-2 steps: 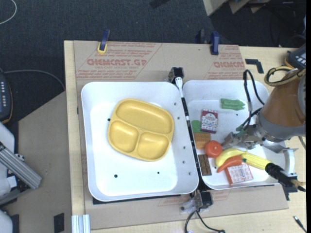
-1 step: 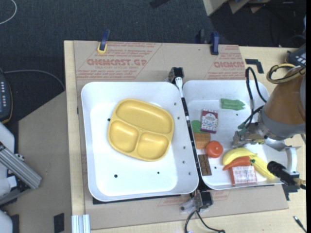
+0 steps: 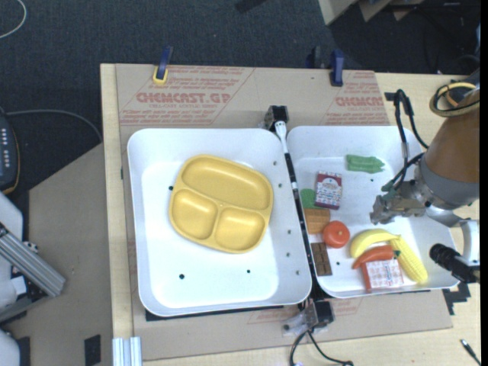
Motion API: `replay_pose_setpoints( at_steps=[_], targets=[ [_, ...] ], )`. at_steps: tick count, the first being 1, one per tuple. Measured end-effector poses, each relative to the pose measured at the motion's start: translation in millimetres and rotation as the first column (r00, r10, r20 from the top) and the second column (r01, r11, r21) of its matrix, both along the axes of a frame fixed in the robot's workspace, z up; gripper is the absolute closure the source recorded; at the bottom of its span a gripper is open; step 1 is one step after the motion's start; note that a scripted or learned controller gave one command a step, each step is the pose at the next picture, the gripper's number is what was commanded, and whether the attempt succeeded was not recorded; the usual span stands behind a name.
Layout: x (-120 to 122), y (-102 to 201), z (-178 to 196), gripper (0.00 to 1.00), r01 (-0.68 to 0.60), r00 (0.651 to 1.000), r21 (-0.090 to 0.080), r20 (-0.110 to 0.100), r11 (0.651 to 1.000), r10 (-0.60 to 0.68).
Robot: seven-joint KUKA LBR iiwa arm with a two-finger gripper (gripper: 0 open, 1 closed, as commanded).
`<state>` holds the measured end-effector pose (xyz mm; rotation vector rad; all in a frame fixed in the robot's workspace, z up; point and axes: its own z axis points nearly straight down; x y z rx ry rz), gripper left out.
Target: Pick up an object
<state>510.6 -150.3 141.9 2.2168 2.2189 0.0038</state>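
A red-and-white packet (image 3: 383,274) is being shown lowest in the right bin (image 3: 347,147), at its near edge, with a red pepper-like piece (image 3: 371,255) lying just above it and touching a yellow banana (image 3: 390,248), whose curve is running from the middle of the bin down toward the near right corner. Just left of the banana, an orange-red tomato (image 3: 336,234) is being seen, with a brown bar (image 3: 321,258) below it along the bin's left wall and an orange-brown block (image 3: 316,219) just above that. Farther back, a small red carton (image 3: 329,190) is resting beside a green piece (image 3: 308,197), and a green leafy item (image 3: 364,162) is lying near the far wall. The gripper (image 3: 385,207) is being held low over the right bin, just above the banana's upper end; nothing can be seen between its fingers, and whether they are parted cannot be told. In the left bin (image 3: 152,227), a yellow divided tray (image 3: 220,202) is being displayed alone, tilted slightly, near the middle.
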Motion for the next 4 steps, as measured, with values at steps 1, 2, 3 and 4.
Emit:
replay_pose_setpoints(
  at_steps=[1, 2, 3, 4],
  targets=[
    [4, -3, 43, 1.00, 0.000, 1.000, -0.001, 0.001, 1.000, 0.000],
    [5, -3, 86, 1.00, -0.001, 1.000, -0.001, 0.001, 1.000, 0.001],
    [38, 32, 91, 1.00, -0.003, 1.000, 0.001, -0.001, 1.000, 0.003],
    [56, 76, 90, 1.00, -0.004, 1.000, 0.002, -0.002, 1.000, 0.004]
  ],
)
